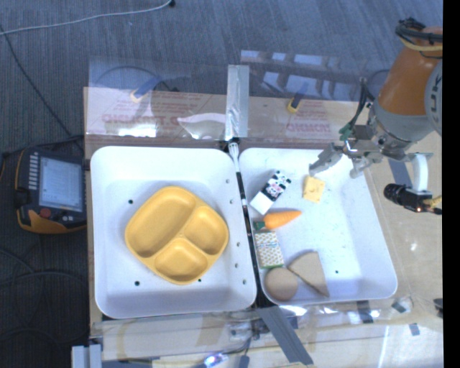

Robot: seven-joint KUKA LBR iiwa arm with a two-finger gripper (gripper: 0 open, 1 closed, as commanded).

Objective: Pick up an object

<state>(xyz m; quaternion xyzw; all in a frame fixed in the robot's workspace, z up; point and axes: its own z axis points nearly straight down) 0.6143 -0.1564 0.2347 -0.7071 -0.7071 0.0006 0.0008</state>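
In the right bin [374, 244], an egg-like brown lump [281, 284] and tan wedge [310, 272] are seen nearest, then a carrot [282, 218], then a yellow cheese block [313, 189]. Beyond, the pincer [339, 162] is held spread, seemingly empty.

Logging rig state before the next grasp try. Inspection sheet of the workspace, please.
Surface: two white bins, left bin and right bin, side by side on the bench.
Job's things: in the right bin, cheese wedge, carrot, black-and-white toy, green packet, egg, tan wedge.
Clutter: yellow divided tray in the left bin.
Grippers: end effector open, above the right bin's far edge, holding nothing.
Cables: white cable on the floor.
Surroundings: pendant left of the bins; dark carpet.
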